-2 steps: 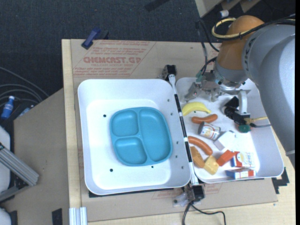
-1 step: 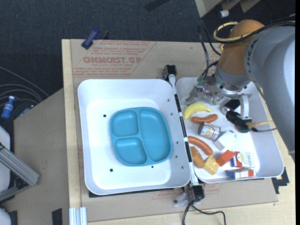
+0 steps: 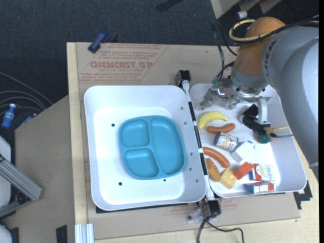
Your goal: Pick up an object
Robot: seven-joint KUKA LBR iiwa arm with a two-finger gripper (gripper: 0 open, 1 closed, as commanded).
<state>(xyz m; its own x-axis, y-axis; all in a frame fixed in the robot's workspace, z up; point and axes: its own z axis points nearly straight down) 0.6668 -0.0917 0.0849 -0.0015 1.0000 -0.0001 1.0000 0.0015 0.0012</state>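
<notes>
The right bin (image 3: pixel 291 158) holds toy food. A yellow banana (image 3: pixel 211 118) lies near its left wall, with a red sausage (image 3: pixel 221 128) just below it and a small can (image 3: pixel 226 143) on its side below that. Further forward lie an orange sausage (image 3: pixel 216 156), a yellow wedge (image 3: pixel 228 177), an orange block (image 3: pixel 245 169) and a white carton (image 3: pixel 263 173). My gripper (image 3: pixel 220 99) hangs low over the bin's far left corner, just above the banana. Nothing is visibly held.
The left bin (image 3: pixel 101 105) holds a blue divided plate (image 3: pixel 151 146). A black clip (image 3: pixel 183 77) sits at the far end of the ridge between the bins. A blue object (image 3: pixel 97 41) lies on the board's far left corner. The arm covers the right bin's far right.
</notes>
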